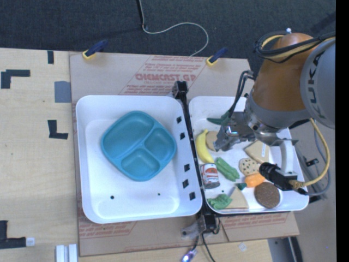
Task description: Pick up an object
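Note:
The right bin (297,203) holds several small toy foods: a yellow banana (203,147), a green pod (227,168), a small can (210,176), a spotted cracker (248,166), an orange piece (253,180), a brown round disc (267,195) and a green leafy piece (220,202). My gripper (224,139) hangs low over the bin's left part, just right of the banana and above the green pod. I see nothing between its fingers. The arm's orange band and grey body cover the bin's far right part.
The left bin (90,146) holds a blue divided plate (138,144). A black divider with clips runs between the bins (185,146). Black cables (283,176) trail over the right bin near the disc. Cardboard lies under both bins.

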